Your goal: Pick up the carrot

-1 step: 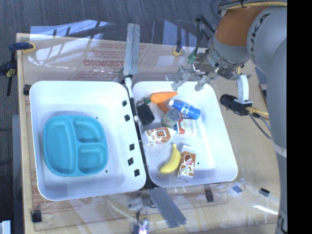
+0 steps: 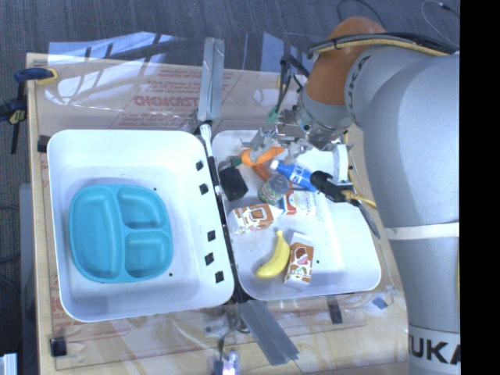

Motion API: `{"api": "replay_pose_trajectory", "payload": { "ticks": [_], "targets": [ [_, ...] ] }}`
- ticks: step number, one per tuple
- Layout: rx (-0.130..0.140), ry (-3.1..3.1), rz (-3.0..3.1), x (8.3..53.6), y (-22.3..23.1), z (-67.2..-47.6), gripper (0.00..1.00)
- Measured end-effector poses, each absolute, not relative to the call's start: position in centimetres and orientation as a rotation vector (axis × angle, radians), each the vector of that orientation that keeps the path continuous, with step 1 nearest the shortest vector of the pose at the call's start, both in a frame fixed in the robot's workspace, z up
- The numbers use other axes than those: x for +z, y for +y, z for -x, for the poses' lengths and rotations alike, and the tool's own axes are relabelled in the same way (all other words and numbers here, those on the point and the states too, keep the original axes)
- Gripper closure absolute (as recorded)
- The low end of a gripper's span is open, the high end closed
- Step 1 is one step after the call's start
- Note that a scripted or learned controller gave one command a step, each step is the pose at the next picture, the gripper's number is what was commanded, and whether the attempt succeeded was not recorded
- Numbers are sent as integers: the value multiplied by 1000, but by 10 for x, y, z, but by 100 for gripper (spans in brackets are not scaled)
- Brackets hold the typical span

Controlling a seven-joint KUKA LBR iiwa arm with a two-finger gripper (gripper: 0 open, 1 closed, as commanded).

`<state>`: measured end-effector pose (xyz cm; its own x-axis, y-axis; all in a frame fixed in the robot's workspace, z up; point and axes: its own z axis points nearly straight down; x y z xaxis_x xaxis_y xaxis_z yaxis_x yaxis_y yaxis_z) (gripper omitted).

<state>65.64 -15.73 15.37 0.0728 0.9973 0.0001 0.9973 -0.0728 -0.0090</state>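
The hand (image 2: 280, 137) hangs over the carrot (image 2: 260, 157) at the far edge of the right bin (image 2: 359, 276), whether clenched or released I cannot tell, so the reach looks nearly done and the next move calls for a sure closing on it.

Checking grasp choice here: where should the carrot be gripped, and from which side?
Probably mid-body, from above. The carrot lies flat near the right bin's far rim, the gripper already over it. A bottle crowds its near side, so the fingers should straddle its width.
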Motion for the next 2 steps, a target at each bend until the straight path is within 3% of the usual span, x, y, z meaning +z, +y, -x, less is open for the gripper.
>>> {"api": "replay_pose_trajectory", "payload": {
  "ticks": [1,2],
  "targets": [
    [8,-2148,2288,88,-149,-657,0],
    [6,-2330,2098,89,-183,-646,0]
  ]
}}
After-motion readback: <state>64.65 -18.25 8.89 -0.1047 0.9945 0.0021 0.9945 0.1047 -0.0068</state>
